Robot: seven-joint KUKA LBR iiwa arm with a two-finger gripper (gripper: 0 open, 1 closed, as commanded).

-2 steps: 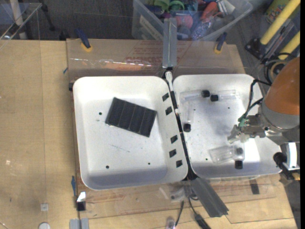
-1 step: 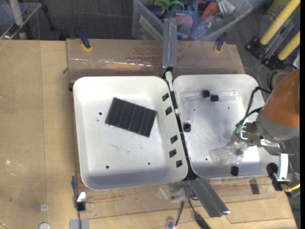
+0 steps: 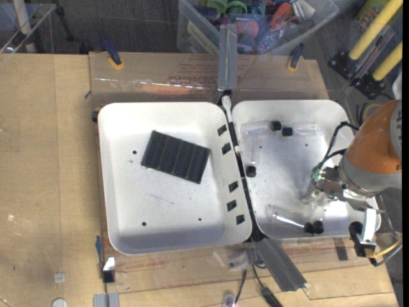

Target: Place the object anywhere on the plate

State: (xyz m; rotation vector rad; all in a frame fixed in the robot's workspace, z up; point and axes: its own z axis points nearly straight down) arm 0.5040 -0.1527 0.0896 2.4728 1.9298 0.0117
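The plate [image 3: 176,157] is a dark ribbed rectangle lying flat in the left bin [image 3: 121,226]. Three clear plastic tubes with black caps lie in the right bin [image 3: 291,107]: one near the front [image 3: 289,220], one at the back [image 3: 273,127], and one by the divider [image 3: 250,166]. My gripper [image 3: 317,194] is lowered into the right bin's right half, just above and behind the front tube's capped end. The grey wrist and its cables cover the gripper's tip, and I see nothing held in it.
A raised divider [image 3: 233,171] with black clips separates the two bins. A clear crate of coloured toys [image 3: 255,8] stands behind the bins. Wooden bench surface [image 3: 45,171] stretches to the left.
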